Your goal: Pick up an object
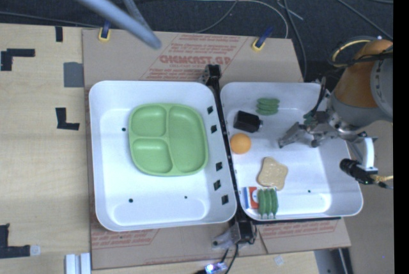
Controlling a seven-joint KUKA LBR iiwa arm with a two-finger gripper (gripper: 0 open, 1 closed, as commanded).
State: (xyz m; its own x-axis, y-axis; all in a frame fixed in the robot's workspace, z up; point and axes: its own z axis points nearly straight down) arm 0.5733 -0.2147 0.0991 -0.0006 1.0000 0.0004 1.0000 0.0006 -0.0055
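A green divided plate (169, 139) is seen in the left bin (102, 158); in the right bin (339, 202), the orange ball (241, 144) and toast slice (273, 173) lie left of the gripper (289, 138), whose empty jaws are seen spread. Red cardboard lettering is unreadable

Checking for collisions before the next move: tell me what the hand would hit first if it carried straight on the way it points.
The hand points toward the left bin. The orange ball lies first in that line, though its height above the bin floor is unclear, so it might pass over.
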